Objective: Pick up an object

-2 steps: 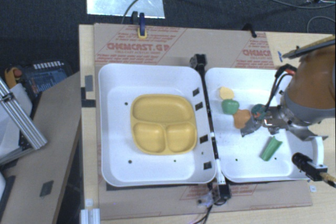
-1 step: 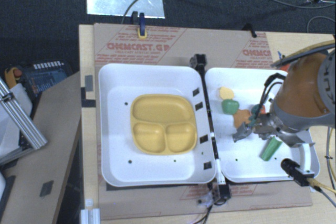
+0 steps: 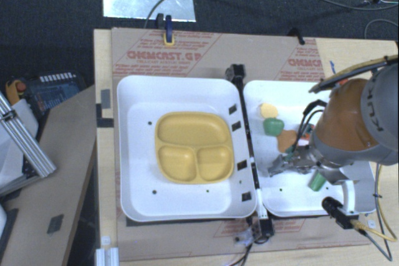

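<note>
The pincer (image 3: 278, 166) hangs low over the right bin (image 3: 288, 204), near its left wall, and its dark fingers point toward the divider between the two bins. Whether it is spread or pressed together cannot be told, because the tip is small and dark against the white floor; nothing is seen between it.

Just behind the pincer (toward the arm's wrist) lies an orange-brown object (image 3: 287, 141), partly covered by cables. A little further up from it sits a green object (image 3: 273, 127), and touching it from above is a pale yellow object (image 3: 269, 111). On the other side of the wrist, toward the near edge of the bin, a second green piece (image 3: 317, 182) looks out from under the arm (image 3: 349, 121), whose orange band covers much of the bin's right part.

Across the divider from the pincer, the left bin (image 3: 134, 152) holds a yellow tray (image 3: 191, 146) with three compartments, lying flat near its middle, well apart from the pincer.
</note>
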`<move>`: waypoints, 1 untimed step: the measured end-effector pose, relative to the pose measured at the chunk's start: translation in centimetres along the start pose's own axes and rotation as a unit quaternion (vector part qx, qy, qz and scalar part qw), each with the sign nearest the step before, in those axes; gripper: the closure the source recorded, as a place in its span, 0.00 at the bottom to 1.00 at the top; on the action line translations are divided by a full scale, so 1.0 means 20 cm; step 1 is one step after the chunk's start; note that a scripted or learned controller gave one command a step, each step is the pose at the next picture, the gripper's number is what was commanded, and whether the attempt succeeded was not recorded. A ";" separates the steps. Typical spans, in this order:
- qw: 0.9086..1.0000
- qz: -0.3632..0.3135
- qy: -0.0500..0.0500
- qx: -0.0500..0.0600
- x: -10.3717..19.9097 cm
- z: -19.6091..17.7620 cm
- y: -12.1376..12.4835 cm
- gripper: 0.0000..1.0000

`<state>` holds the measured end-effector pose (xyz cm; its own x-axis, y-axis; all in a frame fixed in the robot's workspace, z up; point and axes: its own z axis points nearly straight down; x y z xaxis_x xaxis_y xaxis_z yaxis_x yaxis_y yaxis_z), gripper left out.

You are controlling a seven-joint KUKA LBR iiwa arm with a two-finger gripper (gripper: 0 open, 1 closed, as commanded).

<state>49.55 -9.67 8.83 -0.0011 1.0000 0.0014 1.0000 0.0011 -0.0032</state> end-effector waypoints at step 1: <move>1.000 0.000 -0.001 -0.002 0.00 -0.06 0.01 1.00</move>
<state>49.67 -9.72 10.11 -0.0016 1.0000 0.0001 1.0000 0.0016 0.0013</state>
